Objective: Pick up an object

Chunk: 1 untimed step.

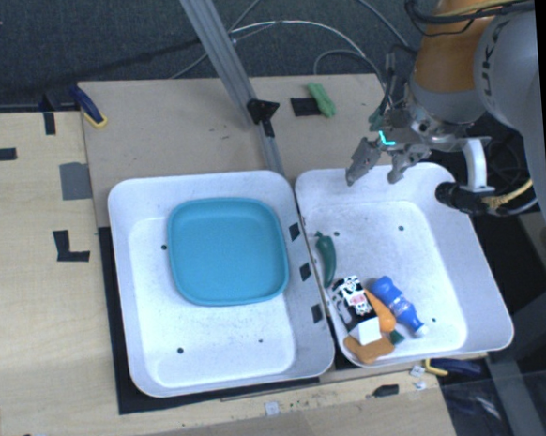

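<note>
Overhead, the camera view showed the gripper (384,168) poised above the far rim of the right bin (447,274), its two fingers (358,166) spread wide with nothing between them. The pickable things sat well apart from it, bunched in that bin's near-left corner: a blue bottle (397,306), an orange piece (382,317), a small black-and-white toy (353,297), a white block (367,331) and a tan piece (368,349), all touching or overlapping. A dark green pepper-like item (326,252) lay alone just beside the bin's left wall.

The likeliest failure looked like a crowded grasp: fingers dropping into the cluster could land on two things at once or nudge one aside. The corner walls left little room for a finger on the left and near sides, so a collision with the rim seemed possible. The green item was just as tight against its wall.

Open room lay across the right bin's middle and right side. The left bin (145,269) carried a teal square plate (227,250), with bare margin around it.
</note>
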Motion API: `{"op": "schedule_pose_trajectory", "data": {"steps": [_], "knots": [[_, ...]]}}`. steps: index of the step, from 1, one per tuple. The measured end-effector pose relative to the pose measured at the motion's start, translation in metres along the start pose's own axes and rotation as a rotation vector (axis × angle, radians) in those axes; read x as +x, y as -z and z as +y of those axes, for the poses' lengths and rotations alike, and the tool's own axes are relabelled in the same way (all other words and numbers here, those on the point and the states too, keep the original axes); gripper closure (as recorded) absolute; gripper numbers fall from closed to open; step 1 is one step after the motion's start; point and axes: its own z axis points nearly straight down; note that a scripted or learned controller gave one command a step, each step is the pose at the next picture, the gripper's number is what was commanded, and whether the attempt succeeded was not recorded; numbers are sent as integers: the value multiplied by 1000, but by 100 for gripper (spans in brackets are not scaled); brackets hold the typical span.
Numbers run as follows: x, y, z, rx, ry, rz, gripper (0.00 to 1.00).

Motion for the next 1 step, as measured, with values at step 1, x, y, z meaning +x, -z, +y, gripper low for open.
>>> {"op": "schedule_pose_trajectory", "data": {"steps": [1], "knots": [[0, 0, 0, 0, 0, 0, 0]]}}
